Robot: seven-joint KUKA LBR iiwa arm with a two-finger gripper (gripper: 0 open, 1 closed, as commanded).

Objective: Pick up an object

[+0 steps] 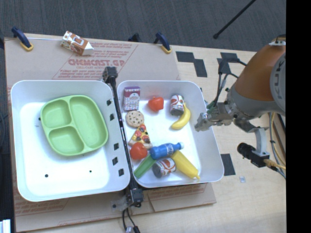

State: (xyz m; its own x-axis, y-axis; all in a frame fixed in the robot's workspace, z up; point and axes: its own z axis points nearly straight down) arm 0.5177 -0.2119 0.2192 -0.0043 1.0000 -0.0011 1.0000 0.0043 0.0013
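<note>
Yellow banana (pixel 180 120) and the other toys lie untouched in the right bin (pixel 210 130), so picking has not begun; the gripper (pixel 203 123) hangs at that bin's right rim, its fingers too indistinct to judge. The left bin (pixel 24 144) holds a green divided plate (pixel 74 124)

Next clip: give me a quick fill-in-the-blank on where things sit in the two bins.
1. The green divided plate lies in the ____ bin.
2. The banana lies in the ____ bin.
3. The blue bottle lies partly over a ____ coloured item.
4. The cookie sits just below the small ____.

Missing words: left; right; yellow; carton
</note>
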